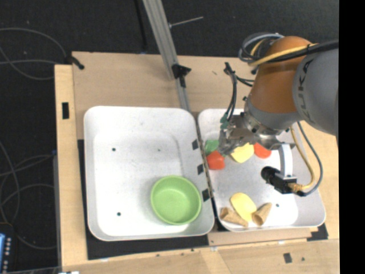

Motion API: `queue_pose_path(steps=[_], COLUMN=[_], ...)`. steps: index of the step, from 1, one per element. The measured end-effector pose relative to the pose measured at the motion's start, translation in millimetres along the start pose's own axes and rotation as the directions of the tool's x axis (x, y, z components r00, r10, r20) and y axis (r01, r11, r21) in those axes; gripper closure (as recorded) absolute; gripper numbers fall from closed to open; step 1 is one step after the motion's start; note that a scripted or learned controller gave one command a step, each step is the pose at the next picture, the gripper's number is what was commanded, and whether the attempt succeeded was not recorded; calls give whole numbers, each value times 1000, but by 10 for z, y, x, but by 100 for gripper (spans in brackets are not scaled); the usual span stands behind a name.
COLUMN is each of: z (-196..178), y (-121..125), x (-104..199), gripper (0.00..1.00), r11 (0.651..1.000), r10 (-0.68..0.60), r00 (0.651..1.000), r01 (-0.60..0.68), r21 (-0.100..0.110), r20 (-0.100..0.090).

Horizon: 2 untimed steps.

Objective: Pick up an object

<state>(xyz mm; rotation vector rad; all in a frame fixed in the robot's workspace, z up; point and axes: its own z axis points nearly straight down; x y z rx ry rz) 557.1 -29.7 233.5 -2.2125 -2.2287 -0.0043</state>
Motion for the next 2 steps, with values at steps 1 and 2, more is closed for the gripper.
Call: queue_pose_path(steps=[1,2], z=[56,-60], y=[-205,-273], x=[545,1068], gripper=[100,100], r11=[1000,1000], r10=[1,-2], r00=[1000,1000], r01=[-1,2], r21=[2,-1], r20=[1,0])
